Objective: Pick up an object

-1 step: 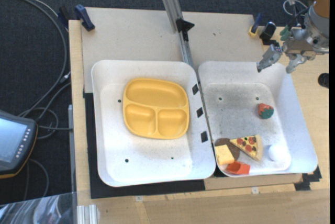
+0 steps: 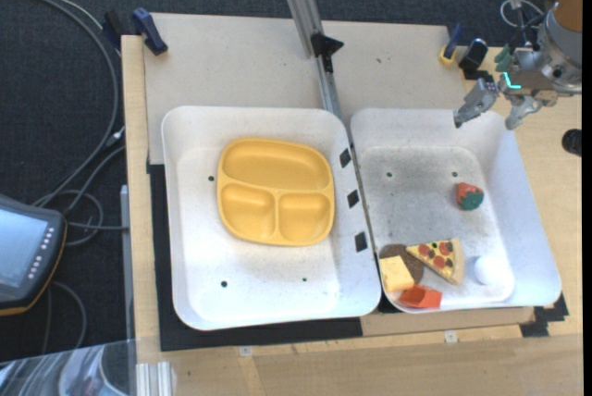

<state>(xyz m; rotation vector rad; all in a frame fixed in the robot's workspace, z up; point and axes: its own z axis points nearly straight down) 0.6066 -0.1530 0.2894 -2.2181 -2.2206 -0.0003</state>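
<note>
I see tool spread open, holding nothing, over right bin's far edge; strawberry well below it.

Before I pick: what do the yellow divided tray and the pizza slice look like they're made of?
Yellow divided tray: probably moulded plastic; one even colour, smooth rounded ridges between three compartments, a dull sheen. Pizza slice: a toy, likely plastic or rubber, though the view leaves it open; flat printed-looking red dots and a uniform orange crust. It lies in the right bin, apart from the open gripper.
</note>
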